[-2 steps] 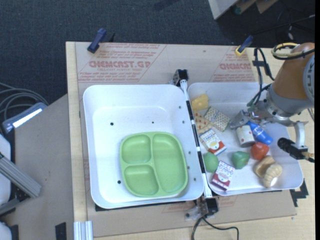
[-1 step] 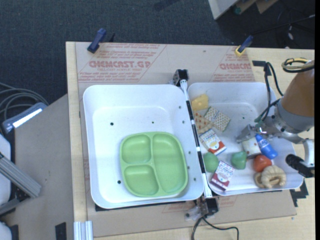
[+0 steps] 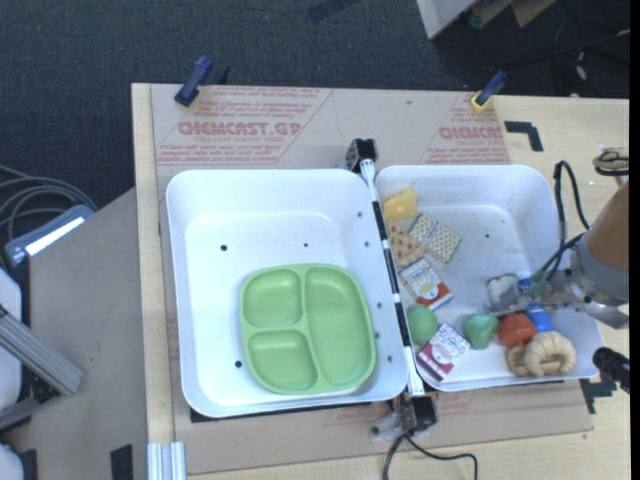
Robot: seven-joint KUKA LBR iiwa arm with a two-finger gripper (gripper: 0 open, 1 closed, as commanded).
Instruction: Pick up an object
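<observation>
The right bin (image 3: pixel 520 193) holds several small items. A yellow piece (image 3: pixel 400 205), a cracker-like packet (image 3: pixel 404 239) and a patterned packet (image 3: pixel 437 236) lie along its left side. A red-and-white carton (image 3: pixel 425 282), a green lump (image 3: pixel 421 321) and a pink packet (image 3: pixel 444 347) sit nearer the front. Along the front right are a green pepper (image 3: pixel 481 329), an orange-red object (image 3: pixel 517 328) and a tan pretzel-shaped piece (image 3: pixel 542 354). My gripper (image 3: pixel 506 290) reaches in from the right and hangs low just above the pepper and the orange-red object.
The left bin (image 3: pixel 200 218) holds a green divided plate (image 3: pixel 306 326). A black divider rail (image 3: pixel 384 258) runs between the bins. A dark cable (image 3: pixel 560 208) loops over the right bin's far right rim. Clamps sit at the board's back corners.
</observation>
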